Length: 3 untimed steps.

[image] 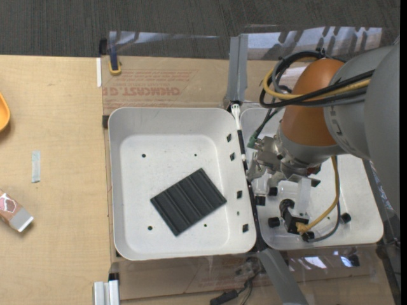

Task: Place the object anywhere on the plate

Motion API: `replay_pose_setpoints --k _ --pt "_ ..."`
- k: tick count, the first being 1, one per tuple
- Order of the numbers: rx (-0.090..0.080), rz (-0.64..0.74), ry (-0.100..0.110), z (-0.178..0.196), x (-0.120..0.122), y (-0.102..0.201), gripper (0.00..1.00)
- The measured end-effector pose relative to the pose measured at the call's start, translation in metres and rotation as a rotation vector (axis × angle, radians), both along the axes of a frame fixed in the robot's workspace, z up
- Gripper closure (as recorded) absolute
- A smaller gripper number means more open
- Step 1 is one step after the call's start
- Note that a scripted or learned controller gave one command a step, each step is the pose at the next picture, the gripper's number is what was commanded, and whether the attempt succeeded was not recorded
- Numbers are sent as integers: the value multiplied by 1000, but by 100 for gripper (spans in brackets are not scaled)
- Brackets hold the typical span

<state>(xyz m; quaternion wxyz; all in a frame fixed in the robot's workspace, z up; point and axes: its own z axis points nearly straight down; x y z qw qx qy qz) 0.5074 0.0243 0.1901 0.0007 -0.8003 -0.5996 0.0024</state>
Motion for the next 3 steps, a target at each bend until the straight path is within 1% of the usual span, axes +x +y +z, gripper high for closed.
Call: replay_pose_setpoints --k 1,2,3 --pt "-1 118 0 9 56 49 100" --pt "0 178 1 0 47 28 100" --pt "0 179 1 0 47 28 0"
